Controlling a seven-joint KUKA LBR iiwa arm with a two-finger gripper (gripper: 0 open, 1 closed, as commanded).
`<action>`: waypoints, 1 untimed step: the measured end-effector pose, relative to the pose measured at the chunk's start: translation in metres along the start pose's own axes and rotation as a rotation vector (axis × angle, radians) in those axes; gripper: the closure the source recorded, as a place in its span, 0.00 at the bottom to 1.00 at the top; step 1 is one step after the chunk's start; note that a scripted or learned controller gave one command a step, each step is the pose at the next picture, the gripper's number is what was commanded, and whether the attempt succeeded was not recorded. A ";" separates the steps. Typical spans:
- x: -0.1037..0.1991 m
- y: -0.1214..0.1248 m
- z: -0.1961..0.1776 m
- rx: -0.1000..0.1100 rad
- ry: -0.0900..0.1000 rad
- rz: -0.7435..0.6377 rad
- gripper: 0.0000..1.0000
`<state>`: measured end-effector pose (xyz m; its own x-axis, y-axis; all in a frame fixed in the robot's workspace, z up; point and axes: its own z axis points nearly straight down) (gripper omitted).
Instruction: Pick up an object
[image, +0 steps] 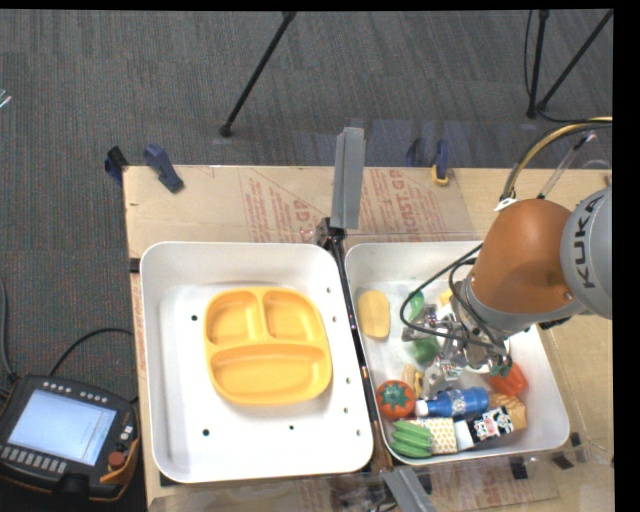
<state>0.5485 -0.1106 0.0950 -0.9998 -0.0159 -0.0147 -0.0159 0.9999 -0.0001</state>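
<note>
Blue bottle (455, 404) in the right bin (372, 262), just below the end effector (447, 368), finger state impossible to tell.

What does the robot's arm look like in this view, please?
The arm is grey, with a wide, rounded orange band above the wrist and dark KUKA lettering on the grey shell. Black cables loop around the metal tool, and a yellow-and-grey hose arches behind.

"KUKA" lettering on grey arm (592, 255); red print on cardboard bench top (400, 208) unreadable.
</note>
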 end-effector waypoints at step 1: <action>0.011 -0.072 -0.002 -0.001 -0.017 0.017 0.00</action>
<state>0.5382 -0.1832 0.0965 -0.9995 0.0015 -0.0316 0.0015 1.0000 0.0015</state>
